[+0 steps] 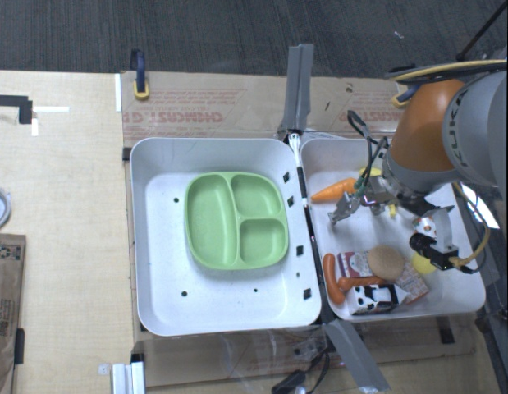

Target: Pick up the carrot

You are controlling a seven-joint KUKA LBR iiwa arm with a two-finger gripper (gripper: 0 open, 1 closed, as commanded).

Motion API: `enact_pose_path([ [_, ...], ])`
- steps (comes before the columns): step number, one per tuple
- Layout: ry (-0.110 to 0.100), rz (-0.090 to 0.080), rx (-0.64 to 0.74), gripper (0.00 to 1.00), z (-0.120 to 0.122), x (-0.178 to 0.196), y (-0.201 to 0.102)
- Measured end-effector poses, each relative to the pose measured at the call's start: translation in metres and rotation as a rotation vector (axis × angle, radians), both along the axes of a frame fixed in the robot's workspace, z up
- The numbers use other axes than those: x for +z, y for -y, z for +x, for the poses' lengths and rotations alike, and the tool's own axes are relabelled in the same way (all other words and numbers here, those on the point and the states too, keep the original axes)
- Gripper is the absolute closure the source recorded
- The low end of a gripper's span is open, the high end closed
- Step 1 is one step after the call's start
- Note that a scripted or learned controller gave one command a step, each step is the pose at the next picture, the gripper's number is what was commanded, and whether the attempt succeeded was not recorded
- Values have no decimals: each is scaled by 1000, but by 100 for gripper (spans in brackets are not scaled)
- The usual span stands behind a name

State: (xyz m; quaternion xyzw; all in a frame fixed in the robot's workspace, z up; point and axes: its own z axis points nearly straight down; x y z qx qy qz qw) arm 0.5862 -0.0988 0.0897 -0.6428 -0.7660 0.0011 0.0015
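Note:
The carrot (331, 191) is orange and lies flat near the left wall of the right bin (459, 302), in its far part, with its tip pointing left. My gripper (342, 212) hangs low just in front of the carrot, slanting down and to the left from the grey wrist with the orange band (426, 134). It sits right beside the carrot, and I see nothing held in it. The wrist hides the back right part of this bin.
A green divided plate (237, 220) lies in the left bin (155, 245). The front of the right bin holds a sausage (329, 277), a round tan bun (386, 261), a black-and-white toy (372, 299) and small yellow pieces (423, 266).

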Motion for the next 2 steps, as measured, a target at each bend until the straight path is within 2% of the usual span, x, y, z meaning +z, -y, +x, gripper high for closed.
enact_pose_path([
  [1,2,0,173,0,60,1,3],
  [2,2,-1,172,100,60,9,4],
])
